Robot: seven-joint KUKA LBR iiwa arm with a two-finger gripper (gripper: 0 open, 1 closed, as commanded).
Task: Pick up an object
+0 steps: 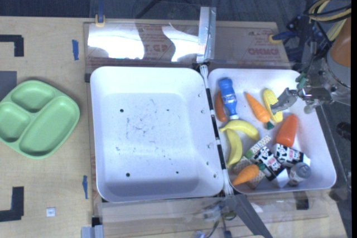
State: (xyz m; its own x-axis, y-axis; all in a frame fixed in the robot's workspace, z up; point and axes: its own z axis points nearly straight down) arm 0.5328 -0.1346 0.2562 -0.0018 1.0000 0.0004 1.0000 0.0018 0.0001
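Camera view coverage takes in two white bins set side by side on a wooden surface (44, 42). The right bin (326, 161) is used here as the landmark. The gripper (285, 98) is seen over the upper right part of the right bin, with the arm (334, 72) entering across the bin's right rim. The jaws are seen spread narrowly apart, and nothing is held between them.

A yellow corn cob (271, 104) lies in the right bin just beside and slightly below the jaws; contact cannot be confirmed. An orange carrot (257, 108) is placed left of the corn cob, and a larger orange carrot (286, 131) lies below the jaws, toward the bin's right side. A blue bottle (227, 97) is positioned upright in the picture near the bin's left wall. A banana (239, 134) is located below the bottle. Black-and-white cartons (274, 158) are grouped in the bin's lower part, with a third orange piece (246, 175) at the lower left corner.

The left bin (150, 131) adjoins the right bin's left wall. A green divided plate (38, 119) is set on the surface well to the left of both bins.
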